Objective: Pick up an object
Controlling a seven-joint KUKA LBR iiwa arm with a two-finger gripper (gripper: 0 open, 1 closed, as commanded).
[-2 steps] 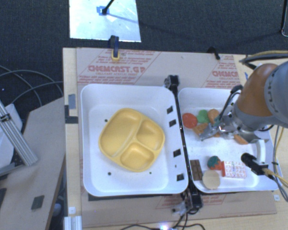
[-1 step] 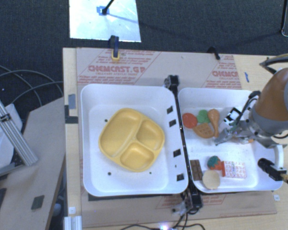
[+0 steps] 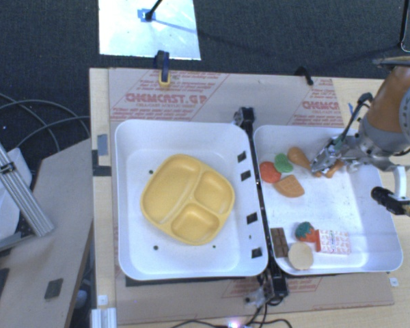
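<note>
Small orange-brown elongated piece [image 3: 333,169] lies in the right shallow white bin [image 3: 369,251], upper area, at the tips of the metal claw [image 3: 326,161]; claw state cannot be told. Just left: tan oval piece [image 3: 299,157], green round piece [image 3: 283,162], red round piece [image 3: 270,172], orange wedge [image 3: 290,186]. Near the front edge: beige disc [image 3: 301,256], red-and-white packet [image 3: 333,241]. Left white bin [image 3: 133,251] holds a yellow compartment tray [image 3: 187,198].

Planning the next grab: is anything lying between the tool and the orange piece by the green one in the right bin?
Nothing visible does. The tool sits low at the upper part of the right bin, and the orange piece lies just to its left, with bare bin floor between them.
</note>
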